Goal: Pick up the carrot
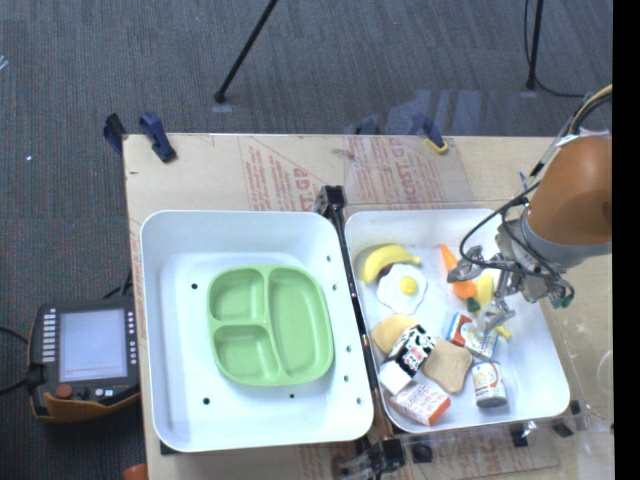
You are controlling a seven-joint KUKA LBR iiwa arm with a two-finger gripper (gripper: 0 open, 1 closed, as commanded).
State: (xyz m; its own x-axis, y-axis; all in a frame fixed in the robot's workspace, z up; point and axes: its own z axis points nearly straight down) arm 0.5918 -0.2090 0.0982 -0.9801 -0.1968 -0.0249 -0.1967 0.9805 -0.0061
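Carrot lies in the right bin, near its back half, just right of the banana and fried egg, tip pointing away from us. We judge it not yet lifted — it rests among the toy food. Gripper hangs just beside it, above a yellow piece; whether it is parted or closed we cannot tell. Left bin carries the green divided plate. Grasp and lift remain to do.

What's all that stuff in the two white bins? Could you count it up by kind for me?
Green divided plate: 1
Fruit and vegetables (banana, carrot): 2
Fried egg: 1
Bread slices: 2
Cartons and boxes: 4
Can: 1
Total: 11, though the pile is cluttered.
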